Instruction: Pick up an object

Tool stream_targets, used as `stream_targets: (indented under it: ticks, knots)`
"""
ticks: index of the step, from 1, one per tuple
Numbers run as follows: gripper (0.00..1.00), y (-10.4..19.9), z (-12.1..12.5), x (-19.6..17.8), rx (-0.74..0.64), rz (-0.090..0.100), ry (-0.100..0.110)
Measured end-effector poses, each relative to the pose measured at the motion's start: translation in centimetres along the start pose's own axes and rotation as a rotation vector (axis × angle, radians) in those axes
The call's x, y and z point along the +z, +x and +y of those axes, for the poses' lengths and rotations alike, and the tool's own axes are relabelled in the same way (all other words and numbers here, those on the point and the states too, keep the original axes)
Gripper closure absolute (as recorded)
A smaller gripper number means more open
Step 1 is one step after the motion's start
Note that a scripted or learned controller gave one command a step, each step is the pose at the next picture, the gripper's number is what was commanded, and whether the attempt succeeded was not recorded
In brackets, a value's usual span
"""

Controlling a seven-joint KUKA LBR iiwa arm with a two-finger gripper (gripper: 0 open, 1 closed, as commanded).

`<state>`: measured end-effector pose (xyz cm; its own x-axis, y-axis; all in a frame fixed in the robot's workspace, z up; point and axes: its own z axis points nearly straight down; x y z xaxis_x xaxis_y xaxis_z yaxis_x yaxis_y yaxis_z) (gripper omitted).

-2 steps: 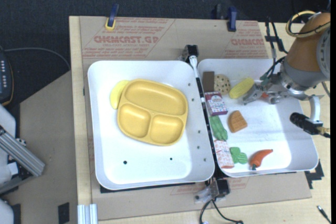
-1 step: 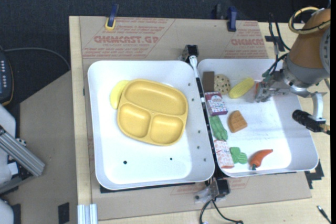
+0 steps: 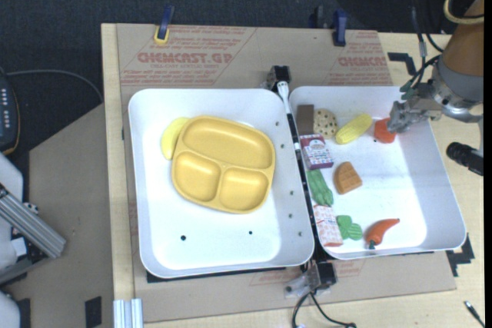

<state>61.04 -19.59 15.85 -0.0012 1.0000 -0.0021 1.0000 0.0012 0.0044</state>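
The right bin holds several toy foods. A small red-orange piece lies near its far right, beside a yellow corn cob. My gripper hangs low over the bin, directly at the upper right edge of the red-orange piece and touching or nearly touching it. Further in lie a speckled cookie, a brown bar, a pink box, an orange-brown bread piece, a green pod and a red chili pepper.
The left bin holds a yellow divided tray with a yellow piece tucked under its left edge. A printed packet and a green item lie at the right bin's near left. Clamps hold the board's far edge.
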Motion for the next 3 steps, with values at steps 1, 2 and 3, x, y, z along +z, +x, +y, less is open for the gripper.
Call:
stream_targets:
  ticks: [1, 2, 3]
  knots:
    - [1.00, -0.7, -0.6, -5.4, 0.001, 0.000, 0.001]
    - [1.00, -0.7, -0.5, -6.7, 0.001, 0.001, 0.001]
    - [1.00, 4.8, -2.9, -6.7, 0.000, 0.003, 0.007]
